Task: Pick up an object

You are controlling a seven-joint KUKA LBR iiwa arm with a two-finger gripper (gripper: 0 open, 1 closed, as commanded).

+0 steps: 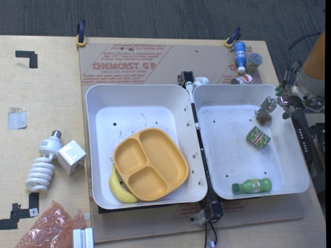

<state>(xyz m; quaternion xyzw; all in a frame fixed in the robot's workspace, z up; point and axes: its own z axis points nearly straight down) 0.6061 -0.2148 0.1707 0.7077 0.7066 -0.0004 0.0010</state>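
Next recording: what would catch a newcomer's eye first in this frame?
Most striking is the large orange three-compartment plastic tray in the left white bin, partly covering a yellow banana at its near-left edge. In the right white bin lie a green plastic bottle near the front and a small green patterned packet, with the gripper at the far-right corner.

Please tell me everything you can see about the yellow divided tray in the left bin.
The yellow divided tray looks like smooth, matte plastic in an orange-yellow tone. It has rounded corners, a raised rim and three compartments: one long, two smaller. Nothing lies in them. It rests face up and turned at an angle on the floor of the left bin, in the part nearest the camera. Its lower left edge lies over a banana, which sticks out from beneath it. Its right corner comes close to the bin's wall.
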